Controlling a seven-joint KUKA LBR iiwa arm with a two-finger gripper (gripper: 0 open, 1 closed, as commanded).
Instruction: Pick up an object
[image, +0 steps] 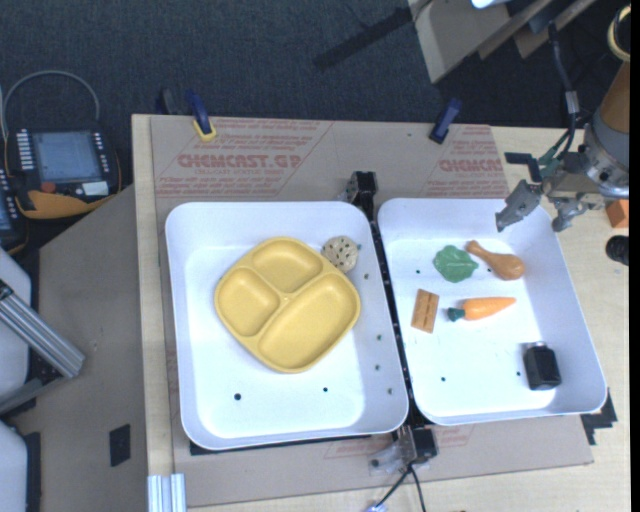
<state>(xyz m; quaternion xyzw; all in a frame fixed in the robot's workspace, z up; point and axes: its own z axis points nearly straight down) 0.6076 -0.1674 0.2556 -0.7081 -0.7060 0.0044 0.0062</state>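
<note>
The two-finger gripper (536, 208) is hovering over the right shallow white bin's (575, 330) far edge, fingers spread and grasping nothing, above the tan drumstick-shaped toy (496, 260).

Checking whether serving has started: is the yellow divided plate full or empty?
Empty. All three compartments of the yellow plate show bare; the cookie lies beside its rim.

Glossy yellow plastic plate (287, 316), smooth and shiny; both white bins (200, 390) look like smooth plastic; the carrot (483, 309) glossy; brown cardboard-like sheet (300, 155), matt.
</note>
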